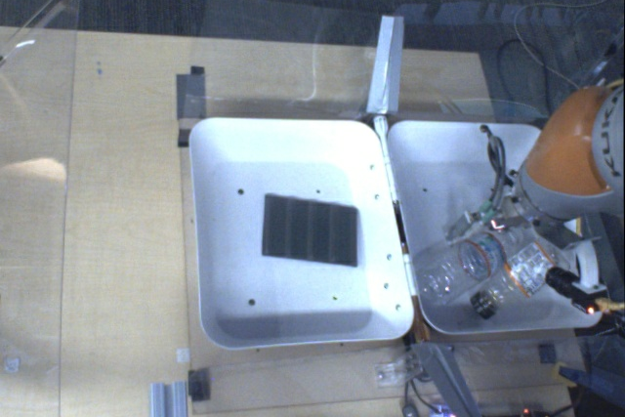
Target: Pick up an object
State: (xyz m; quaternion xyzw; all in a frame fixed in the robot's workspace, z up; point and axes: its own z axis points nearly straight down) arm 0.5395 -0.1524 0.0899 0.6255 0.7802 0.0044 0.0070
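The bench (117,210) carries two shallow white bins side by side. The left bin (225,288) holds one flat, dark, ribbed rectangular pad (311,229) lying near its middle, well apart from the arm. The right bin (430,161) holds a cluster of clear plastic items at its near end: what looks like a transparent bottle (488,261) lying on its side, a crumpled clear piece (435,276) to its left, and a small dark cap-like part (482,305) near the bin's near wall.

The arm (576,156), grey with its orange band, reaches in from the right and hangs over the right bin, with the jaws (493,220) low above or against the clear clutter.

The bottle is the likely thing to pick. It is probably light, thin-walled and springy, so it will dent under a hard squeeze, and its smooth round skin is likely slippery and prone to rolling aside. The best hold is probably across its body, at right angles to its long axis, or at the stiffer neck.

How wide the jaws stand cannot be told: glare and transparent plastic blur them, and whether they touch the bottle or merely hover beside it is unclear. Nothing is plainly seen clamped between them.
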